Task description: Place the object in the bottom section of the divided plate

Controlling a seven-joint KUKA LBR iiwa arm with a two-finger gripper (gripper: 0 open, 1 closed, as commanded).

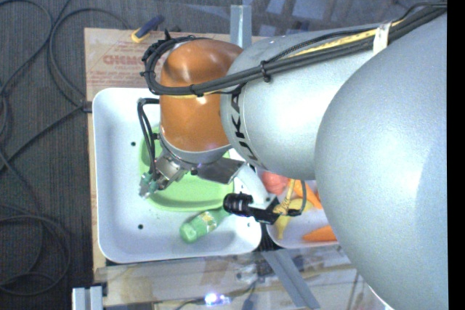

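While the end effector hovers at the green divided plate's nine o'clock rim, nothing is placed yet.
Grip state: cannot tell. The green bottle-like object lies beside the plate at six o'clock, apparently ungrasped.

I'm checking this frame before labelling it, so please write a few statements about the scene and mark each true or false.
1. A green bottle-shaped object lies in the left white bin. True.
2. That object rests on the light green divided plate. False: it lies on the bin floor beside the plate.
3. The gripper hangs over the plate's left edge. True.
4. Orange items sit in the left bin. False: they are in the right bin.
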